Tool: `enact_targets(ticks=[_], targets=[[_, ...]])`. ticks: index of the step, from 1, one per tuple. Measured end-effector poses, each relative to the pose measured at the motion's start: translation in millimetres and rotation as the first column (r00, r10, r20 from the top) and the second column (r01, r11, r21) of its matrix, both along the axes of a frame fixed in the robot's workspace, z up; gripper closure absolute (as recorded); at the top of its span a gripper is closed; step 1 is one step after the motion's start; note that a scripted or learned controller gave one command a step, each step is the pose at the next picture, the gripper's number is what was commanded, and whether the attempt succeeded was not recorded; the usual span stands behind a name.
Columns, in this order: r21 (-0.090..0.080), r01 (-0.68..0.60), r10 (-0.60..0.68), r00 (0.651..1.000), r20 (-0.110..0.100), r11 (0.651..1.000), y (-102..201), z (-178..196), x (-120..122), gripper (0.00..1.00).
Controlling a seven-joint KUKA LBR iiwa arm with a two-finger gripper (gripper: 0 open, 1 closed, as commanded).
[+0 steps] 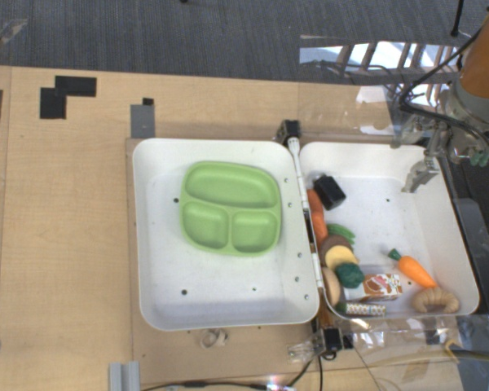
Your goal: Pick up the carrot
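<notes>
carrot (pixel 413 270): right bin (pixel 391 165), 5 o'clock, untouched
pincer (pixel 422 172): 1 o'clock, opening can't tell
step: approach
next: descend toward 5 o'clock, straddle carrot

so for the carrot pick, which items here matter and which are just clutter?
Job:
- small orange carrot with green top, right bin
- grey two-finger gripper, above that bin's far right corner

Clutter:
- green three-compartment plate, left bin
- black block
- long orange piece along the bin's left wall
- tan ring pastry
- small printed carton
</notes>
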State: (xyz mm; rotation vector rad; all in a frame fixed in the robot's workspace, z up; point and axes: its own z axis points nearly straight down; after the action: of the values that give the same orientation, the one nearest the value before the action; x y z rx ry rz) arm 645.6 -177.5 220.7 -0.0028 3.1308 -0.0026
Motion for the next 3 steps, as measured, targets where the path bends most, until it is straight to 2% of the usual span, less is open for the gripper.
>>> enact_targets(ticks=[1,2,3], targets=[[0.0,-0.015,0.015,1.0,-0.005,1.0,-29.7,-63.0,-51.0,0.0],[-0.004,-0.075,0.075,0.997,0.009,0.997,-28.5,-130.0,-119.5,0.0],[-0.013,-0.23,0.23,0.973,0.015,0.973,-29.5,-129.1,-144.8,0.0]])
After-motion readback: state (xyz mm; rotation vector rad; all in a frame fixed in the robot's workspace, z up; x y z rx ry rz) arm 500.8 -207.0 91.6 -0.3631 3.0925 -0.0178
